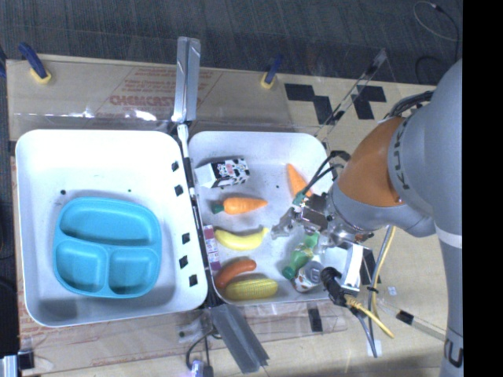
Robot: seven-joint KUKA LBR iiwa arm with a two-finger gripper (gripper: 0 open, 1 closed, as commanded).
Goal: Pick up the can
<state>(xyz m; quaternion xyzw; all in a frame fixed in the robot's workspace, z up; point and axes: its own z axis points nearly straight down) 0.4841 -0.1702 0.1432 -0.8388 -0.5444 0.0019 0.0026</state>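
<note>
The can [309,276] is small and silvery and lies at the near right corner of the right bin [259,141], partly under the arm's wrist parts. A green bottle [301,255] lies against it on its far left side. My gripper [299,220] hangs low over the right side of this bin, just beyond the bottle and the can, beside an orange carrot [295,179]. Nothing shows in its grasp.
The right bin also holds a cow-patterned carton [229,171], a second carrot [244,206], a banana [240,239], a sausage [235,269] and a corn cob [251,289]. A blue divided plate [106,246] sits in the left bin [47,155]. Cables and tools lie right of the bins.
</note>
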